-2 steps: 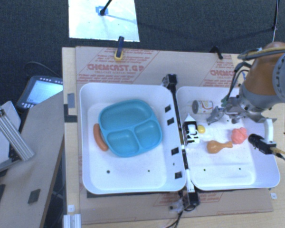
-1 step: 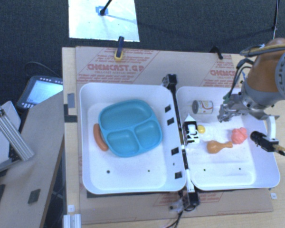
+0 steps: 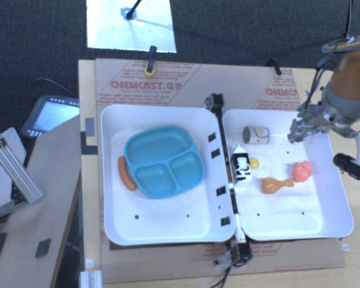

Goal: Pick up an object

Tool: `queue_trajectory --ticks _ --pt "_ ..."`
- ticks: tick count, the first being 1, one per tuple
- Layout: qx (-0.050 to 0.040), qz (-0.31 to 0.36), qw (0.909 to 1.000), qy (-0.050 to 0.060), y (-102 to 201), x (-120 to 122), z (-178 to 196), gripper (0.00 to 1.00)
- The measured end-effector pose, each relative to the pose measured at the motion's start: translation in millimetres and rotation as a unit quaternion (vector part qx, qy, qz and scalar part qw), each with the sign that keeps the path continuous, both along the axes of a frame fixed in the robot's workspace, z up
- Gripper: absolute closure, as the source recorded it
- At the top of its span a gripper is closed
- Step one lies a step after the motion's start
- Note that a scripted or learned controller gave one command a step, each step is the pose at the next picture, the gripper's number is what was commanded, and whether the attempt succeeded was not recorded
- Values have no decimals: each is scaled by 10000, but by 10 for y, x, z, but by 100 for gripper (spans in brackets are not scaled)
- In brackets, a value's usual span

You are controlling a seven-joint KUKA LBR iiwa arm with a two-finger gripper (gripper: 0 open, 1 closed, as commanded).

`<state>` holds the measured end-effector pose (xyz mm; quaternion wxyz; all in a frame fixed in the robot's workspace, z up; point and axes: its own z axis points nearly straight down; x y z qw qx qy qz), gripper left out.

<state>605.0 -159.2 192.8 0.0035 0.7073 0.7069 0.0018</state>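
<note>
The right bin (image 3: 288, 221) holds a small can (image 3: 255, 135) lying on its side near the back, a pink strawberry-like toy (image 3: 302, 171), an orange drumstick-shaped toy (image 3: 276, 185), a small yellow piece (image 3: 254, 162) and a black-and-white item (image 3: 240, 166) by the divider. My gripper (image 3: 301, 128) hangs above the bin's back right part, to the right of the can and above the pink toy. Nothing shows between its fingers.
The left bin (image 3: 162, 221) carries a blue sectioned plate (image 3: 165, 161) with an orange sausage-shaped toy (image 3: 126, 173) lying beside its left edge. A black clip rail (image 3: 223, 167) runs between the bins. A tablet (image 3: 48, 117) and a metal bracket (image 3: 12, 167) sit off the bench to the left.
</note>
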Motion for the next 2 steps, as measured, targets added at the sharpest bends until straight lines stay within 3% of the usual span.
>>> queue_trajectory --ticks 1,2 --pt "0 28 10000 -6 31 82 625 100" --pt "6 26 10000 11 31 94 988 100"
